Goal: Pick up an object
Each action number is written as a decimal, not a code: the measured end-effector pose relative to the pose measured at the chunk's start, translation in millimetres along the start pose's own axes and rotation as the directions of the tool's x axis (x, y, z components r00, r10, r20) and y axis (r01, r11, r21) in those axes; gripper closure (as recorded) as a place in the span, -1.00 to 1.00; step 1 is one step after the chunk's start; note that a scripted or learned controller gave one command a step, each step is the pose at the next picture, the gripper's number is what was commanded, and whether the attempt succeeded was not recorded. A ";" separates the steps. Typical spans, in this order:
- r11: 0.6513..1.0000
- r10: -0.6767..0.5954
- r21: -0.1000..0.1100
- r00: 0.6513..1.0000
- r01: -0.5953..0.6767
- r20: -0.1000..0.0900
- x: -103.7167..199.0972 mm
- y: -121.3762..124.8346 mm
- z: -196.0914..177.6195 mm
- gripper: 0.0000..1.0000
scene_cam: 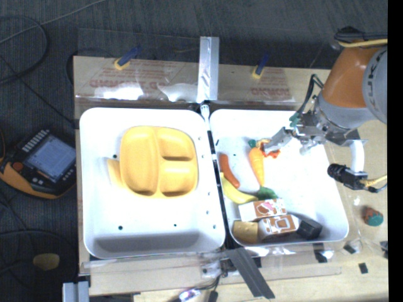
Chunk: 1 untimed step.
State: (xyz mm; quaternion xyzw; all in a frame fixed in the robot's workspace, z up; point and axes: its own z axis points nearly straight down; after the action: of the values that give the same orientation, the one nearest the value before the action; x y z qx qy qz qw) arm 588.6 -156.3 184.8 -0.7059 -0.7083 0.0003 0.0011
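The right bin (327, 194) holds an orange carrot (256, 162) with a green top, a reddish sausage (228, 170), a yellow banana (238, 194), a brown-and-white carton (272, 219), a tan bread piece (245, 231) and a black block (308, 228). My gripper (288, 143) hangs over the upper part of this bin, just right of the carrot's upper end. Its fingers stand open; one fingertip (272, 145) reaches almost to the carrot. Nothing sits between them.
A yellow divided tray (157, 160) lies in the left bin (101, 225). The ridge between the bins (213, 168) runs close to the sausage. A small teal and red thing (373, 217) rests on the bench, right of the bins.
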 end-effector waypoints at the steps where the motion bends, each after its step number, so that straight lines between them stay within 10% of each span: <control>1: 1.000 0.008 -0.016 1.000 -0.008 0.007 36.5 34.8 89.2 -1.00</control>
State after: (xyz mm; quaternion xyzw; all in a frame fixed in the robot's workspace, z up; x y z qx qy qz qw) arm 623.1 -119.5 95.5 -0.7086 -0.7055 -0.0028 -0.0071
